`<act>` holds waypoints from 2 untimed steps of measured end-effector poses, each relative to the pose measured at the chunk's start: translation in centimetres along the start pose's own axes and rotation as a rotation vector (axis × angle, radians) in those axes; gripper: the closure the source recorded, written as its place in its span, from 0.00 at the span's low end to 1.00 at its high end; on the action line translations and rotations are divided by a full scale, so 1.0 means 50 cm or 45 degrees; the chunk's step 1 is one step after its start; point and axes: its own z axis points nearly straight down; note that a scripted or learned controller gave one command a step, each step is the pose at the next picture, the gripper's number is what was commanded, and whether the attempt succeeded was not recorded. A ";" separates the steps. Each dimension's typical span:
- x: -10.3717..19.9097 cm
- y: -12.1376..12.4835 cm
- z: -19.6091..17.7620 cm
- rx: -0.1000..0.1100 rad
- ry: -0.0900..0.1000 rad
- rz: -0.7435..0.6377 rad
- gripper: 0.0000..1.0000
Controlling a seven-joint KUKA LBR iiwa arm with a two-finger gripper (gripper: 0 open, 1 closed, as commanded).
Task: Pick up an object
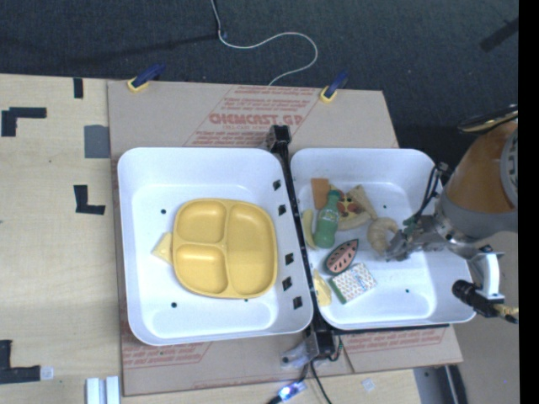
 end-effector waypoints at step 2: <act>-0.011 0.012 -0.177 -0.008 -0.004 0.001 1.00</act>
